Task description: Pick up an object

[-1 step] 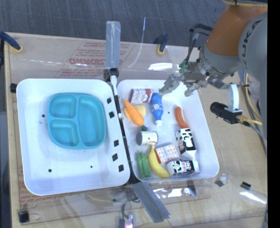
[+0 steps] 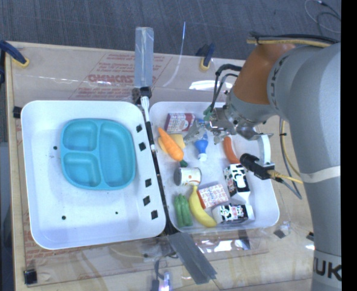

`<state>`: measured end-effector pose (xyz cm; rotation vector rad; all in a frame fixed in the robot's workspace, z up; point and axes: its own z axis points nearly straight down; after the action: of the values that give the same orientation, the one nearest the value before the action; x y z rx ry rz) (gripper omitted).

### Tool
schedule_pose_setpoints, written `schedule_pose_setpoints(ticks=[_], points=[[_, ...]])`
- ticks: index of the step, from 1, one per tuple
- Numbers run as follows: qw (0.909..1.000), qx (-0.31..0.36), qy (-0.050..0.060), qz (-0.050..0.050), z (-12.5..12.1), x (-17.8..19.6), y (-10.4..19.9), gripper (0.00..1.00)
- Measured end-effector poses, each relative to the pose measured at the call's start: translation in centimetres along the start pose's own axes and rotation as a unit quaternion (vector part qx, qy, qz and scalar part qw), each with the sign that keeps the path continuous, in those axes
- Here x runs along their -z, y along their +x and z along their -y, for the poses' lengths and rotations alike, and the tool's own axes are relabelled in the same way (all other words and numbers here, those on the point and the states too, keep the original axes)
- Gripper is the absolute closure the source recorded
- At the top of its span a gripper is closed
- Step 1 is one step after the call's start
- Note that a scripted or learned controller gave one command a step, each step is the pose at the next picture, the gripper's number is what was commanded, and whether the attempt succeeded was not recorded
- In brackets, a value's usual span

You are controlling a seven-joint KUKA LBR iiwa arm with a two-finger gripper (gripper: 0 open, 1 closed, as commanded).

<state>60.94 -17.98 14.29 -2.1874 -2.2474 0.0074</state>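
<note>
The grey arm with its orange band reached in from the right over the right-hand white bin. Its end effector hung low over the far part of that bin, above a clutter of toy food; whether it was clenched or released could not be told, since the wrist hid its tips, and nothing could be seen in its grasp.

The right bin held all the loose things. A toy carrot lay near the bin's left wall, tilted, with a small printed carton just beyond it at the far side. A small blue-and-white bottle lay just below the end effector, and an orange-red sausage-like piece lay close by on its right, partly under the arm. A small can lay on its side in the middle of the bin. Nearer the front edge, a banana lay beside a green vegetable, touching or nearly so. A red-patterned packet rested next to the banana, and two black-and-white cartons lay toward the right side.

The left-hand white bin carried a blue sectioned tray, flat in its middle. Both bins sat side by side on the bench.
</note>
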Motion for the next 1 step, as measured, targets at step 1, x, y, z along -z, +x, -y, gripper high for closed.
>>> schedule_pose_setpoints(ticks=[1], points=[[1.0000, 0.004, -0.002, 0.000, -3.90, -5.09, -2.91, 0.00]])
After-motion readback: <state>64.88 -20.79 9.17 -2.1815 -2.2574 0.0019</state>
